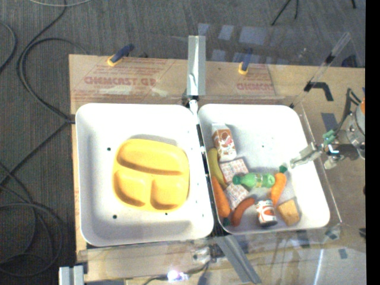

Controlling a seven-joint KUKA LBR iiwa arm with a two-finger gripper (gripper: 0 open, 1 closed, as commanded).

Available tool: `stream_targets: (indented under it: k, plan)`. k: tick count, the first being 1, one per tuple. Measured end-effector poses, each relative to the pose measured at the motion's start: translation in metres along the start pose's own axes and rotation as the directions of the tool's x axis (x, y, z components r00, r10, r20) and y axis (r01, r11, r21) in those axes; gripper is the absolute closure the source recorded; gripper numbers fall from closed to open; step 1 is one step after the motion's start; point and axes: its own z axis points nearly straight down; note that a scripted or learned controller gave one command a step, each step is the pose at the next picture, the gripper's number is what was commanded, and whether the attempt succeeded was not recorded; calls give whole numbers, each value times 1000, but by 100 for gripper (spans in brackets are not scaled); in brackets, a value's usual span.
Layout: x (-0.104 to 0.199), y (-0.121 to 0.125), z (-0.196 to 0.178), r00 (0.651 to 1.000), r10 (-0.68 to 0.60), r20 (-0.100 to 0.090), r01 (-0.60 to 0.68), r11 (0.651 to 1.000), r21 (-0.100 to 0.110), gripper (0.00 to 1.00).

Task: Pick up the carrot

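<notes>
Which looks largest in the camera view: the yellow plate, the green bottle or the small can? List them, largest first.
1. Yellow plate, by far the largest.
2. Green bottle and small can: too alike to rank; the bottle is longer, the can wider.

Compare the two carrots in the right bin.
The left carrot lies along the right bin's left wall, beside the banana; the right carrot sits farther right, by the green bottle. The left one looks longer and slimmer, the right one shorter with green at its top. Both are orange and lie flat.

Carrot point(278, 186) among right-bin point(261, 114) clutter
</notes>
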Motion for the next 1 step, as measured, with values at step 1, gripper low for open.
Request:
stream_targets:
  k: [1]
  plan:
    - [32,8,115,996,-87,-1,87,996,1,0]
